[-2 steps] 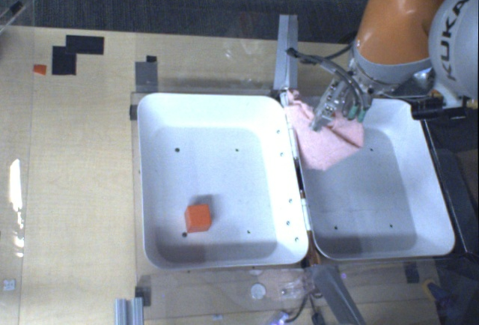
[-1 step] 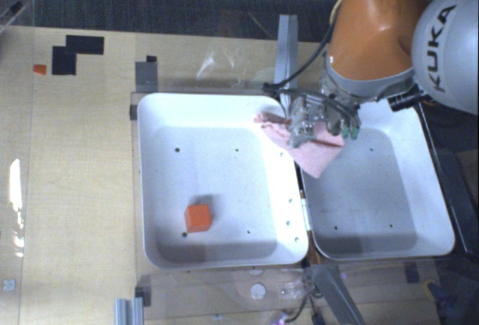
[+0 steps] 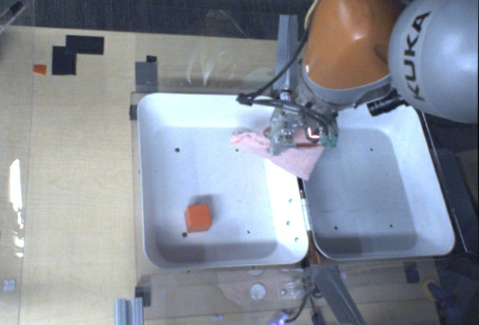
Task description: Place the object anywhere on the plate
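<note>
The gripper (image 3: 288, 135) hangs over the seam between the two bins, its fingers closed on a pink plate (image 3: 288, 155). An orange block (image 3: 198, 218) lies apart in the left bin (image 3: 161, 166).

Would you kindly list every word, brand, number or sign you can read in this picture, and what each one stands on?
"KUKA": black capitals running vertically on the grey arm, beside its orange band.
No other text is readable; nothing is printed on the left bin, the right bin, the pink cloth or the orange block.
</note>
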You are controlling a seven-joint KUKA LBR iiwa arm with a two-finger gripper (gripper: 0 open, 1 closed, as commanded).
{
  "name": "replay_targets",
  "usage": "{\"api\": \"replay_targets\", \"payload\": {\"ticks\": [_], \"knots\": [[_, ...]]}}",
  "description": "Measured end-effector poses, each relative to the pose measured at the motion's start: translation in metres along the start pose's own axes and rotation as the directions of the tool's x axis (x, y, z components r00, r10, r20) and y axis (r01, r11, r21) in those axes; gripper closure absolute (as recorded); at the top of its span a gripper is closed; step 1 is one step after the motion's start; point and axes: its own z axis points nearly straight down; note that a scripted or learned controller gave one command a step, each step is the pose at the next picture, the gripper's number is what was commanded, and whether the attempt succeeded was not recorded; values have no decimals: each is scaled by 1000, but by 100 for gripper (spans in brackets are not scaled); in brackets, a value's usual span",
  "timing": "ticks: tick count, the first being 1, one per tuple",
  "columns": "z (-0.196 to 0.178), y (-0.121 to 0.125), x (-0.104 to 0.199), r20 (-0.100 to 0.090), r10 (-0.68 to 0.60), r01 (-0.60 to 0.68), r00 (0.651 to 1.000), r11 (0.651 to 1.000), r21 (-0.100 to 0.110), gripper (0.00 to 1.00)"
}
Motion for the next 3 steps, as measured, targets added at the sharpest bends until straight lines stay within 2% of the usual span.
{"api": "replay_targets", "payload": {"ticks": [2,3], "knots": [[15,84,47,-4,0,0,1000,1000,1,100],[15,84,47,-3,1,-1,1000,1000,0,0]]}}
